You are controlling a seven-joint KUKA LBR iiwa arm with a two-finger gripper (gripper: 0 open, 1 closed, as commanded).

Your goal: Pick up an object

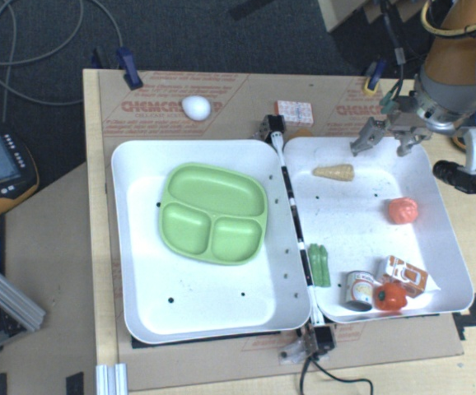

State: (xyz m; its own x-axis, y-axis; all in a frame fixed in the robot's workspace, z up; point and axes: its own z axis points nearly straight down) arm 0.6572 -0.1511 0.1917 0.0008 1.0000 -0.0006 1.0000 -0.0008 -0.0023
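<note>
The pincer (389, 137) hangs at the upper right of the frame, over the top edge of the right bin (444, 220), its two fingers spread apart with nothing between them. Below and left of it in that bin lies a tan cone (334, 172); a red ball (402, 211) sits further right. At the bin's lower end are a green piece (319, 265), a tin (357, 290), a tomato (390, 297) and a small carton (406, 275). The left bin (139, 270) holds a green divided plate (213, 213).
</note>
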